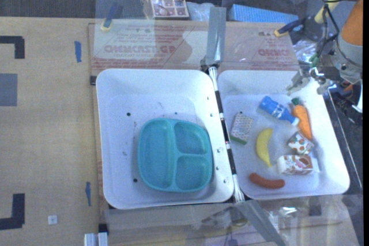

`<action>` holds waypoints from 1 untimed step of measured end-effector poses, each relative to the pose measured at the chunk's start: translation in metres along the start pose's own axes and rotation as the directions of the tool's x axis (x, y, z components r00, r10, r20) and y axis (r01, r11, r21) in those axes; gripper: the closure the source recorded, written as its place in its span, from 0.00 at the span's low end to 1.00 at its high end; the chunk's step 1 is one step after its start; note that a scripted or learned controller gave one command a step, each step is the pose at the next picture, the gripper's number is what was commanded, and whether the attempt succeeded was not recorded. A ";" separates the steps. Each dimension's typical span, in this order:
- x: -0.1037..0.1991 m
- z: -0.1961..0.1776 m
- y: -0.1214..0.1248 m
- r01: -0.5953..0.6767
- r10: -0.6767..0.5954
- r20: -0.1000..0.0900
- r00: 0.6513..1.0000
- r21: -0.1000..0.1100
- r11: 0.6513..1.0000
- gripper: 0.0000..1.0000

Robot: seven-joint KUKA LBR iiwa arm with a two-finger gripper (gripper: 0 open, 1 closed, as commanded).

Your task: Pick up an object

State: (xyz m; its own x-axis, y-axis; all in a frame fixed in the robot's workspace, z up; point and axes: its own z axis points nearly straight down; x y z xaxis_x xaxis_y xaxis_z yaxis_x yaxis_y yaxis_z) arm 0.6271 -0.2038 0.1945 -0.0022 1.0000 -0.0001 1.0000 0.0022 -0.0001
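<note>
While the pincer [307,79] hangs over the back right corner of the right bin [340,178], its two thin fingers look spread apart with nothing between them. That suggests a grasp not yet begun. It sits just behind the blue bottle [277,110] and the carrot [302,119], which lie touching at the bottle's right end, so either is the likeliest thing to pick up.

Further toward the front of the same bin lie a banana [264,146], a grey grater-like block [242,127] beside the left wall, two small printed cartons [298,154] near the right wall, and a red sausage [266,181] close to the front rim. They lie loosely scattered, mostly apart, which leaves room for fingers to come down around one.

On the desk the left bin [115,89] carries a teal divided plate [174,154], probably somewhere to set things down.
</note>
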 end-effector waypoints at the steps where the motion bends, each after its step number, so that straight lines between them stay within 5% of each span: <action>1: -0.003 0.099 -0.025 0.056 -0.056 0.002 0.998 -0.004 0.998 0.00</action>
State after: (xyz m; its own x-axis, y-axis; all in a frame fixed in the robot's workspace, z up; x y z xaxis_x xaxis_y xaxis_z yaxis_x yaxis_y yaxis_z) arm 0.6026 -0.2066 0.0953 -0.0581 0.9983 -0.0021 0.9983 0.0581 0.0040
